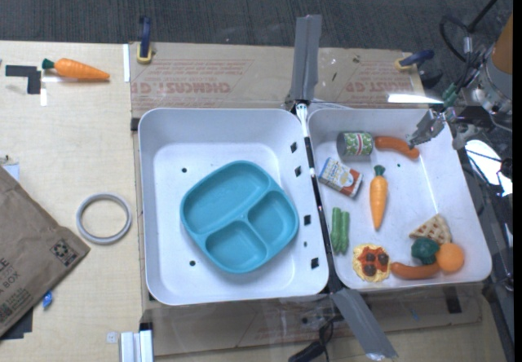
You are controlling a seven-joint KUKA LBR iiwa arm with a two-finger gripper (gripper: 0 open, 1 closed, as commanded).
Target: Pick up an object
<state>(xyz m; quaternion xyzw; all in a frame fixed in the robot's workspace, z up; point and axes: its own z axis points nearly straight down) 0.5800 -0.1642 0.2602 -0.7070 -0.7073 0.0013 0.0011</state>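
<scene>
The pizza slice (372, 262) lies at six o'clock in the right bin (473, 214). The gripper (424, 129), fingers spread and empty, hovers at twelve beside the sausage (397, 145); it could strike the bin wall or nudge the sausage away.

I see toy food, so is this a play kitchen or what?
Probably a robot test bench, not a kitchen: two white bins, a gripper above toy food such as a carrot, and tape roll on the bench.

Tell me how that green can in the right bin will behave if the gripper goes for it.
The green can lies on its side, so a nudge would probably roll it. Its curved wall may slip between fingers. The hot dog beside it might get bumped too.
</scene>
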